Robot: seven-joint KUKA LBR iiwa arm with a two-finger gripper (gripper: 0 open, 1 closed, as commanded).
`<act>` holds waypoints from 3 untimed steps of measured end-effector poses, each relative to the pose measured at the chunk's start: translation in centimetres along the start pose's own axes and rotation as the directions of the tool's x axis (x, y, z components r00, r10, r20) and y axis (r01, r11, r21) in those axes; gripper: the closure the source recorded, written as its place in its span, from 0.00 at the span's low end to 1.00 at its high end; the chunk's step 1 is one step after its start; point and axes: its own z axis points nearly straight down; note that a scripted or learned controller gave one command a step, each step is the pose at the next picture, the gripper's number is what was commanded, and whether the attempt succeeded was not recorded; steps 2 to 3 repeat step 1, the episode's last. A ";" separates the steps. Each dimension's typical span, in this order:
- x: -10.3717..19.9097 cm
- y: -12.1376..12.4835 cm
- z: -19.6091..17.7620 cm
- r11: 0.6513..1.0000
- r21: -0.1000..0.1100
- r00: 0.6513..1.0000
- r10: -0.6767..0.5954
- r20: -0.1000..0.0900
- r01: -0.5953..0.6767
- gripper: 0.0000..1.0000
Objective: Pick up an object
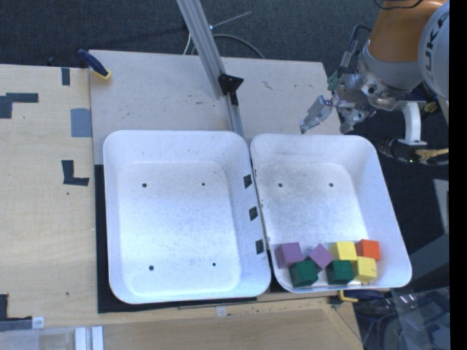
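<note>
Tool hangs beyond right bin's far rim, nothing in it; finger spread cannot be judged. Blocks cluster at near edge: purple, green, yellow, orange.

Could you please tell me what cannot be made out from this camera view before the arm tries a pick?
- Gripper: small and blurred above the right bin's far rim; whether its fingers are open or shut cannot be told.
- Arm: cut off by the top and right edges.
- Blocks: the green block partly covers the purple block; the two yellow ones crowd the orange one, hiding their lower faces.
</note>
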 end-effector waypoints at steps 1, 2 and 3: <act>-3.6 -5.4 9.4 1.000 0.011 1.000 0.006 0.000 -0.006 0.00; -3.6 -5.4 9.4 1.000 0.011 1.000 0.006 0.000 -0.006 0.00; -3.6 -5.4 9.4 1.000 0.011 1.000 0.006 0.000 -0.006 0.00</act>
